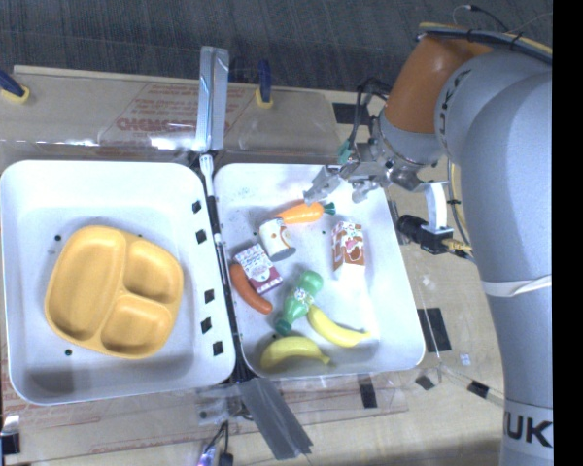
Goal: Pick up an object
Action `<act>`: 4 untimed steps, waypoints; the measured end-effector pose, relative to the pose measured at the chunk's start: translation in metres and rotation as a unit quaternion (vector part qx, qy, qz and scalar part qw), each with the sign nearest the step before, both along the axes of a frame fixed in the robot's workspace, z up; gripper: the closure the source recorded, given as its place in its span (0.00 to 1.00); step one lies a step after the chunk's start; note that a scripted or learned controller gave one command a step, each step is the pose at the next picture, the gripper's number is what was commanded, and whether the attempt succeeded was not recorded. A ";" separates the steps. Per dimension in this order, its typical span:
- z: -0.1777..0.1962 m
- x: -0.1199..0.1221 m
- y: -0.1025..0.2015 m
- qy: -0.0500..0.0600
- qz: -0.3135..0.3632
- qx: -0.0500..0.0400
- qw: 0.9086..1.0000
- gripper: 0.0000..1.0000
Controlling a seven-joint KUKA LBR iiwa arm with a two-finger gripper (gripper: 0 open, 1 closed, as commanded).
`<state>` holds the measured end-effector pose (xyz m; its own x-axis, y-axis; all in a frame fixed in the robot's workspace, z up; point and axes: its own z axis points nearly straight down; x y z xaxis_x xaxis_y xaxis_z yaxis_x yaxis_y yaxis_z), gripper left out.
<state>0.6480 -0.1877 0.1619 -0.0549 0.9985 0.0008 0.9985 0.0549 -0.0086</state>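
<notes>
Camera view: hand (342,184), fingers apart, hangs just above the carrot (301,214), carton (349,246) and banana (334,329) nearby.

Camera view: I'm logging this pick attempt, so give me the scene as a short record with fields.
left bin: holds a yellow divided tray
right bin: holds toy foods
items in right bin: carrot, small white can, brown snack packet, red carton, sausage, green vegetable, two bananas
gripper: at the right bin's far edge, just above the carrot
grasp: nothing seen between the fingers
arm: reaches in from the right
</notes>
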 end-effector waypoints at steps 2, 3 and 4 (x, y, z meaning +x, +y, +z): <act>-0.073 -0.094 -0.022 -0.001 0.008 0.001 1.000 0.00; -0.073 -0.141 -0.023 -0.001 0.026 0.001 1.000 0.00; -0.073 -0.171 -0.022 -0.002 0.056 0.001 0.998 0.00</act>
<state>0.4771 -0.2097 0.0892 -0.1660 0.9861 0.0031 0.9861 0.1660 -0.0036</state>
